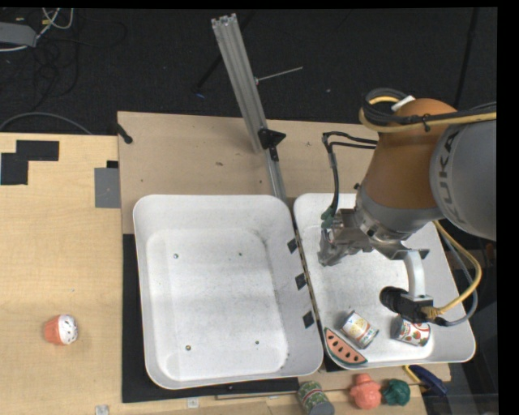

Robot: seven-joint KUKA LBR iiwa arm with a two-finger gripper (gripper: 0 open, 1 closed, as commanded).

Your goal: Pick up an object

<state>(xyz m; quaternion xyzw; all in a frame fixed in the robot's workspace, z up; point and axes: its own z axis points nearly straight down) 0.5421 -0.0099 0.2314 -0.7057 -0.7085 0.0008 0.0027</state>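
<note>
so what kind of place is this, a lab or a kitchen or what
Most likely a robotics lab bench set up for grasping trials. A grey and orange arm reaches over two white bins, small toys such as a watermelon slice lie in the right one, and loose cables trail across the dark floor.

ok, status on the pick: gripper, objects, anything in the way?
Gripper low in right bin, upper left area, nothing visibly held. Small can, watermelon slice, printed cup lie at bin's near edge, apart from gripper. No obstruction between.
</note>
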